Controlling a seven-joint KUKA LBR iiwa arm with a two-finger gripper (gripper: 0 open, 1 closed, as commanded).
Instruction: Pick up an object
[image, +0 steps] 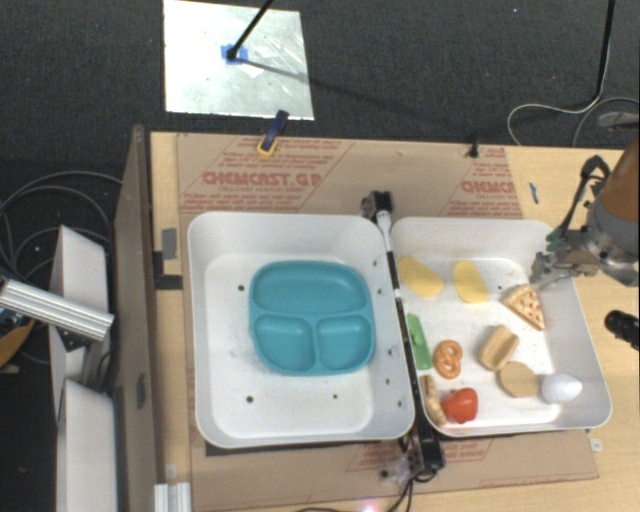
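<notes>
Progress nil: two-finger metal gripper (548, 262) hangs over the right white bin's (590, 360) far rim, finger state indeterminate, grasping nothing visible; nearest candidate, triangular pizza-slice toy (525, 305), lies unlifted in that bin

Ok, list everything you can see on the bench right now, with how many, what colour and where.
Bins: two, white, side by side on the bench.
Divided plate: one, blue, middle of the left bin.
Yellow pieces: two, back of the right bin, the second beside the first.
Pizza slice: one, tan and red, right bin near its back right corner.
Green piece: one, right bin against the divider.
Pretzel: one, orange, middle of the right bin.
Bread pieces: two, tan, the second nearer the front.
Tomato: one, red, front of the right bin.
Egg: one, white, front right corner.
Gripper: one, grey, over the right bin's back right rim.
</notes>
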